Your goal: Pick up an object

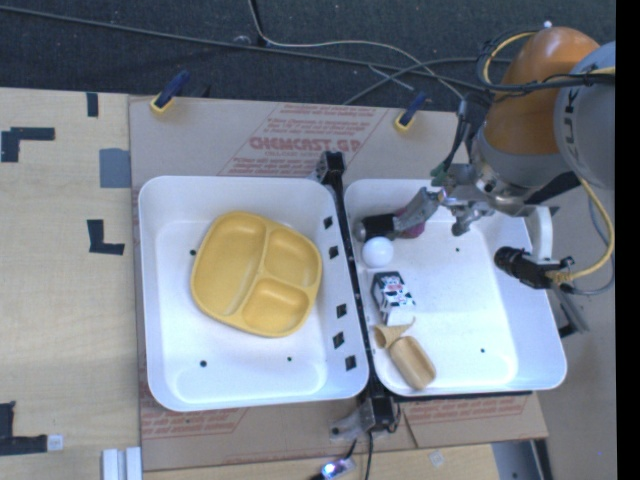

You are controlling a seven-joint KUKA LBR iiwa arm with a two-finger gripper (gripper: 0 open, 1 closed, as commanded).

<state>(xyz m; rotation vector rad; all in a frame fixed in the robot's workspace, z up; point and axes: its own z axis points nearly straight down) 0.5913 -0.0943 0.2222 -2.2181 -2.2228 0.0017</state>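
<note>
Camera view is showing a yellow divided plate (pixel 257 273) lying in the middle of the left bin (pixel 160 298). In the right bin (pixel 520 358), a white ball (pixel 378 251) is sitting against the left wall, with a small black-and-white printed box (pixel 392 294) just below it and a tan wooden cylinder (pixel 410 360) resting near the bottom left corner. The gripper (pixel 438 215) is hovering over that bin's upper edge, fingers spread apart and gripping nothing.
</note>
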